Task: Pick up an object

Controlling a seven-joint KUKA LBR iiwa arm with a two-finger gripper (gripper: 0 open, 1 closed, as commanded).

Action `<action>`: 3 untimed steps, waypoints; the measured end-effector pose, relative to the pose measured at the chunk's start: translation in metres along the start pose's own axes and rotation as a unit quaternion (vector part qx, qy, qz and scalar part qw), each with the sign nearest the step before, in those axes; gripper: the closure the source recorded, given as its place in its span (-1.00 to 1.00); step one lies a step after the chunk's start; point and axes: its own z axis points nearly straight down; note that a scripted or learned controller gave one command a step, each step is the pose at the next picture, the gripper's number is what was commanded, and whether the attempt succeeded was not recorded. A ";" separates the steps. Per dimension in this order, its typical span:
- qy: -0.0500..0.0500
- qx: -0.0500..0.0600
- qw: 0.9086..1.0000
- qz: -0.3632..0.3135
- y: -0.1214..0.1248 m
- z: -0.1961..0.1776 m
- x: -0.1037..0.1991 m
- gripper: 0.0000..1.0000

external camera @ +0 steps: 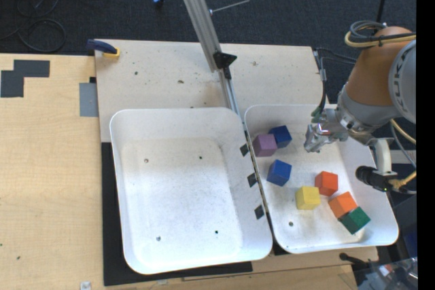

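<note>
The right bin (380, 231) holds several small blocks: a purple one (265, 143) touching a dark blue one (280, 136) near the bin's left wall, another blue one (279, 172), a yellow one (307, 197), a red-orange one (327, 182), an orange one (342, 203) and a green one (355, 219). My gripper (314, 142) hangs over the upper middle of this bin, right of the purple and dark blue blocks and above the red-orange one. Nothing shows between its tips.
The left bin (129, 125) lies beside the right one, with black clips along their shared wall. A slanted aluminium post (202, 17) rises behind the bins. A blue-and-yellow clamp (103, 48) sits at the bench's far left corner.
</note>
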 end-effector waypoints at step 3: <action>0.002 0.004 1.000 -0.001 -0.001 -0.043 0.047 1.00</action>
